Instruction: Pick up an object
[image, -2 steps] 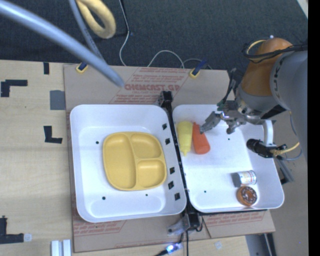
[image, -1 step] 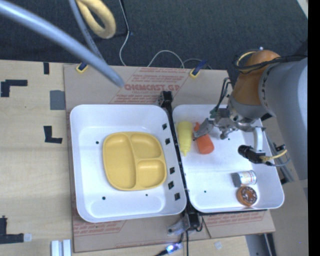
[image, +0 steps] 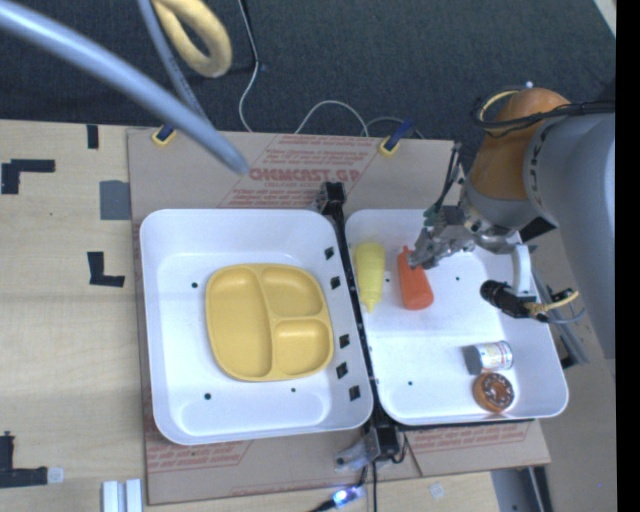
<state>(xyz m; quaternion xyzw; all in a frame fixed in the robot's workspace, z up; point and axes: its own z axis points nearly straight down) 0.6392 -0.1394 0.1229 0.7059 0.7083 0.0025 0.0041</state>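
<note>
Nearest you in the right bin (image: 540, 405) lie a donut (image: 496, 392) and a small can (image: 488, 356). Further back, the carrot (image: 415, 285) lies beside the corn (image: 370, 274), with the gripper (image: 432, 247) at its far end; you cannot tell the fingers' state. The left bin (image: 170, 300) holds a yellow plate (image: 268, 322).

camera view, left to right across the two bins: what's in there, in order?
Yellow divided plate → corn cob → carrot with the gripper just above it → small can and donut, one above the other, so their order is unclear.
</note>
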